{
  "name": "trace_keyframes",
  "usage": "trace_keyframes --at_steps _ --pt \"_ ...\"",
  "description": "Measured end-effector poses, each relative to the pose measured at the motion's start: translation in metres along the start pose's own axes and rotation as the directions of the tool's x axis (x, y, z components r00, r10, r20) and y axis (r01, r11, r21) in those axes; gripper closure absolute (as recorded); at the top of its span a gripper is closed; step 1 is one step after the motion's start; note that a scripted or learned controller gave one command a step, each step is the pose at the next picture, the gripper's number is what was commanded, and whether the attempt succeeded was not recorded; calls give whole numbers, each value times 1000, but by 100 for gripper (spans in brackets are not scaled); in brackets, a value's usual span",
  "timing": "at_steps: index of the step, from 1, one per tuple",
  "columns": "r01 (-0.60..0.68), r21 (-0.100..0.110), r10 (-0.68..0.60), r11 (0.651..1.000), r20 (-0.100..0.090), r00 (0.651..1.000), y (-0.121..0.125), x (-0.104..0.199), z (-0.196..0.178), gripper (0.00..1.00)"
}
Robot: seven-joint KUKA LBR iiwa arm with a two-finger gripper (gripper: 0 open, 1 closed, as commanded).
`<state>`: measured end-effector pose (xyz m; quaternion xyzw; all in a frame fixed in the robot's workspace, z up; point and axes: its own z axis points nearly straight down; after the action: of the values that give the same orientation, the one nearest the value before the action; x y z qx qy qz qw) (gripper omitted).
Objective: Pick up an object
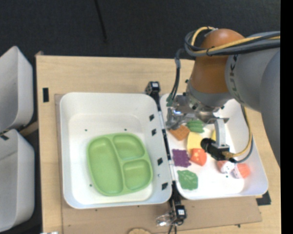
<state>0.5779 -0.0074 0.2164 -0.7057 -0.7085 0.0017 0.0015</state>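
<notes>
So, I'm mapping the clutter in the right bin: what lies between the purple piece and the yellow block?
In the camera view, bare white bin floor separates the purple piece from the yellow block; the red-orange block sits just below that gap.

The arm (219, 72) reaches in from the upper right, its gripper (185, 115) low over the right bin (254, 179) among small objects: a yellow block (194, 140), an orange-red piece (198, 156), a purple piece (180, 157), a green piece (187, 179). A green divided tray (118, 164) lies in the left bin (107, 106)
</notes>
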Motion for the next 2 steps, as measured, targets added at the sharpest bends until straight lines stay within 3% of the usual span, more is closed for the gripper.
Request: trace_keyframes --at_steps 2 --pt "1 0 -1 1000 -1 1000 -67 68 -4 100"
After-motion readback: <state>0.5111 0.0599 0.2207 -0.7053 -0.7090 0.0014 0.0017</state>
